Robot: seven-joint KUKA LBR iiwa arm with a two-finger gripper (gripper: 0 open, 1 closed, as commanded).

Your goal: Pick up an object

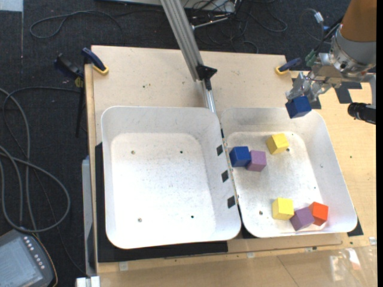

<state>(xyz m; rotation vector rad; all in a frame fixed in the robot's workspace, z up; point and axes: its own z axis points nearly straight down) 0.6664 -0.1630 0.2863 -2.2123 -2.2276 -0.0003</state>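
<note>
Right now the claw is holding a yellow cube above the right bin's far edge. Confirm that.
Not quite: the cube in the claw is blue, not yellow. The camera view shows it lifted above the far edge of the right bin. Both yellow cubes lie in that bin.

No legible text, label, brand, number or sign is showing anywhere. The pendant [21, 262] at the near left is displaying a screen too blurred to read.
</note>
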